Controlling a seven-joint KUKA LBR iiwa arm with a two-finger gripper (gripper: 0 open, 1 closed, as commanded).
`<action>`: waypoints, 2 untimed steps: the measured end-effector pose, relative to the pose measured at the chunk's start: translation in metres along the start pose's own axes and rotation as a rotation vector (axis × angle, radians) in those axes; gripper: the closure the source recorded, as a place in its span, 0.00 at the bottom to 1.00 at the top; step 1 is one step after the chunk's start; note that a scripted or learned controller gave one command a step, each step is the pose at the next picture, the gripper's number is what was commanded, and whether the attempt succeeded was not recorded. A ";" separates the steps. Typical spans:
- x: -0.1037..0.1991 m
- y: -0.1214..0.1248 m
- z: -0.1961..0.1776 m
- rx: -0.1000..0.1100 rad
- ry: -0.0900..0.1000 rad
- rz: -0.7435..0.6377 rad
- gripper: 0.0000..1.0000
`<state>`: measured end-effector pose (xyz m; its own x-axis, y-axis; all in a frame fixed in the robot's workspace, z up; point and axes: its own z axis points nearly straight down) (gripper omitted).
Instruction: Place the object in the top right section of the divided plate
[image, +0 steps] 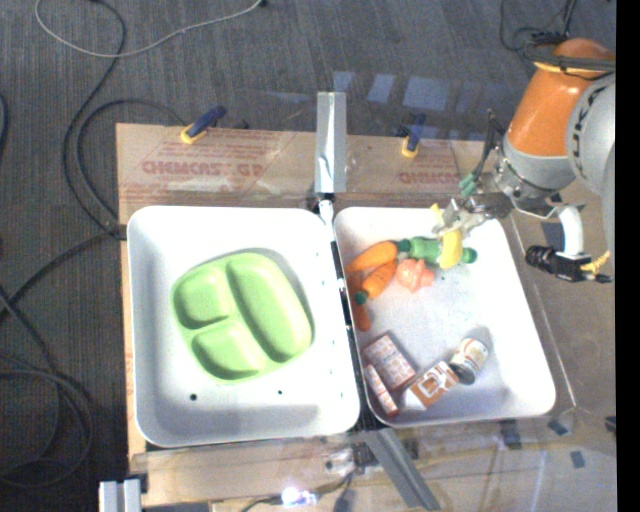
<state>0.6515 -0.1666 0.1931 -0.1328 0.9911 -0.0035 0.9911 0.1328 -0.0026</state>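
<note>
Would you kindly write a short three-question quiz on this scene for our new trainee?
1. True or false: the green divided plate lies in the left bin.
2. Which thing lies nearest the gripper? A) yellow toy B) can C) cartons
3. Fill in: the plate has ___ sections.

Key: 1 true; 2 A; 3 three.
</note>
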 end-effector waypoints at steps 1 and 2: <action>0.019 -0.041 0.067 -0.018 -0.003 -0.001 1.00; -0.043 -0.114 -0.039 -0.002 0.000 -0.019 1.00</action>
